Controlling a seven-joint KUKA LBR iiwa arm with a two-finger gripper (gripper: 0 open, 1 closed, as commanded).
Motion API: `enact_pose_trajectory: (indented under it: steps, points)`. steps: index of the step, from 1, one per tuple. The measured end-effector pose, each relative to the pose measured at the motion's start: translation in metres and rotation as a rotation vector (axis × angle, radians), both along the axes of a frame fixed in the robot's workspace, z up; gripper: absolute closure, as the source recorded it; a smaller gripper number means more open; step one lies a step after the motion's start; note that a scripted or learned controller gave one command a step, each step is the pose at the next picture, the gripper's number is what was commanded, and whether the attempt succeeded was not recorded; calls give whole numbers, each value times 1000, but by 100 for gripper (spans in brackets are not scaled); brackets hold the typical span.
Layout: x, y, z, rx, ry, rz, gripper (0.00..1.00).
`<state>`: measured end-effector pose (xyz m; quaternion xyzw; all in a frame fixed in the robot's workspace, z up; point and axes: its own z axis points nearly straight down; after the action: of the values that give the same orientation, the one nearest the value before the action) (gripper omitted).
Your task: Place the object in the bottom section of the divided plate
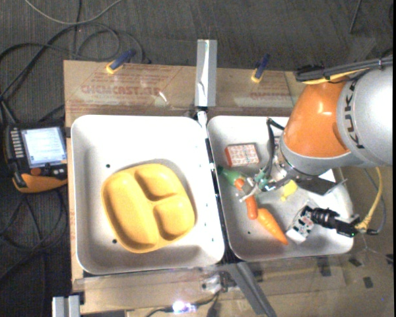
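Plate: we see the yellow divided plate (150,207) lying in the left bin (86,144), with 3 sections; the wide one runs along its left side and 2 smaller ones sit at its right.
Target section: we judge the bottom section to be the small one nearest the lower edge of the camera view, though the plate sits slightly turned.
Objects: in the right bin (228,230) we see a large carrot (272,224), a small carrot (251,207) just beside it, a patterned box (241,154), a yellow piece (289,189) and a white piece (299,226).
Task's thing: we cannot tell which object is meant; the 2 carrots lie nearest the hand.
Hand: the hand (263,182) hangs low over the right bin, above the small carrot's green end; we cannot tell how it is set or whether it grips anything.
Handling: we judge the carrots to be light, stiff toy pieces with smooth, tapering skins that could slip.
Where to hold: we would grip a carrot across its thick middle, square to its length, not at the tip.
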<state>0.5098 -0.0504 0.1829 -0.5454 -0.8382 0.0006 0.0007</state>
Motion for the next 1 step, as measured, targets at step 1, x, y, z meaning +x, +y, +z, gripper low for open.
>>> enact_pose_trajectory:
  steps: [1]
  points:
    - [-26, 12, 0, 0, 2, -165, 100]
